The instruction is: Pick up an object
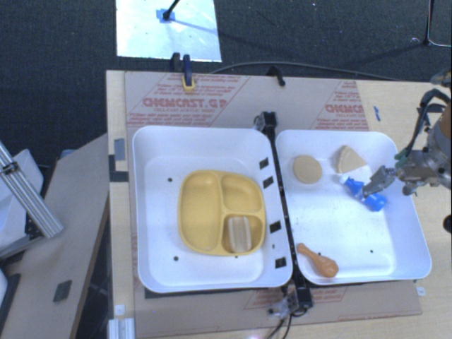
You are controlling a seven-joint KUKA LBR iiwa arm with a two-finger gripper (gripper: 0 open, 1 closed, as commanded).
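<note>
In the right bin (pixel 406 249) lie a round tan biscuit (pixel 307 169), a pale wedge-shaped piece (pixel 349 159), a blue object (pixel 365 193) and an orange drumstick-shaped toy (pixel 318 260). My gripper (pixel 376 182) reaches in from the right edge and sits low over the right bin, its tip right at the blue object, which shows on both sides of it. Whether the blue object is touched or gripped is not visible. The arm's grey wrist (pixel 424 169) hangs over the bin's right wall.
The left bin (pixel 152 189) holds a yellow divided plate (pixel 205 210) with a pale block (pixel 239 233) in its lower right compartment. A black divider strip (pixel 277 203) runs between the bins. A clamp (pixel 185 70) stands at the board's far edge.
</note>
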